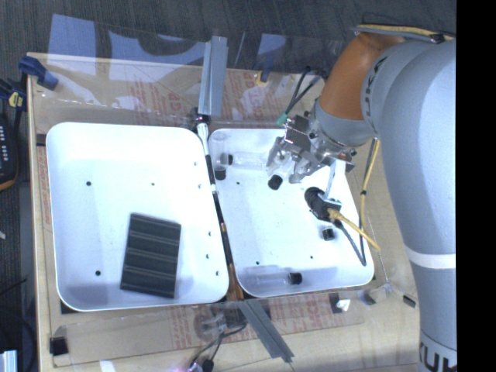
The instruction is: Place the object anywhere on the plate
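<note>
You see the tool (288,170) low over the right bin (256,231), its grip state unreadable. The dark ribbed plate (151,254) lies in the left bin (77,153).

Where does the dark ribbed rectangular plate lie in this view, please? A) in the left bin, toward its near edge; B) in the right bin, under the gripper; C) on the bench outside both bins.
A: the dark ribbed plate lies flat on the floor of the left bin, toward its near edge.

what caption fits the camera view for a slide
Arm's gripper over the right bin; a dark ridged plate lies in the left bin.
</note>
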You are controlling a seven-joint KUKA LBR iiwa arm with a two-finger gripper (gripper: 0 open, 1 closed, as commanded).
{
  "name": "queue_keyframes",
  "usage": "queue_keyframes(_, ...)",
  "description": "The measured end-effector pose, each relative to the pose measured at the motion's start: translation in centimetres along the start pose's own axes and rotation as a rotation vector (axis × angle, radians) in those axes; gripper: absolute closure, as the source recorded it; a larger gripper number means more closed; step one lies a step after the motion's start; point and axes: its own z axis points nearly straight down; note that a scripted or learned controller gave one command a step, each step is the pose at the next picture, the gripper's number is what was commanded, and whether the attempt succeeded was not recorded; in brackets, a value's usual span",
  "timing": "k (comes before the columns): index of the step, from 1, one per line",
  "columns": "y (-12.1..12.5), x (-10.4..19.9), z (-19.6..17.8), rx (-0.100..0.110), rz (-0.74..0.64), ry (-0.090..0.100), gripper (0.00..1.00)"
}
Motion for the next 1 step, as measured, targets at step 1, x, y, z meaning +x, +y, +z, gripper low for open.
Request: queue_keyframes(1, 4.10, 6.24, -11.30, -0.006, 0.245, 0.000, 1.00)
